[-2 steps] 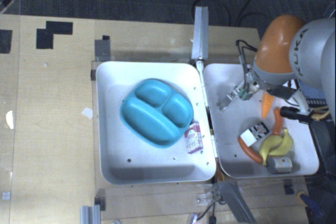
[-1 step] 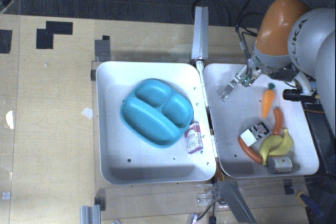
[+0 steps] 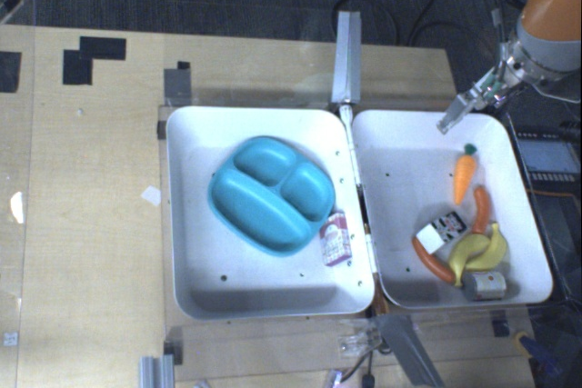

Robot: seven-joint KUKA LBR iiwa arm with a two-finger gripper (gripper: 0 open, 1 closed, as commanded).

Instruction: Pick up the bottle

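The bottle (image 3: pixel 336 238) is small, with a pink and white label, and lies on its side in the left bin (image 3: pixel 186 195), near that bin's right wall. It rests against the lower right edge of a blue divided plate (image 3: pixel 271 193). My gripper (image 3: pixel 452 117) hangs over the far left corner of the right bin (image 3: pixel 400 150), well away from the bottle, up and to its right. Nothing shows in the gripper.
The right bin holds an orange carrot (image 3: pixel 464 177), a red sausage (image 3: pixel 481 206), a banana (image 3: pixel 479 252), a small black and white box (image 3: pixel 443 229), another sausage (image 3: pixel 433 260) and a grey block (image 3: pixel 485 284). A metal rail (image 3: pixel 346 59) stands between the bins at the back.
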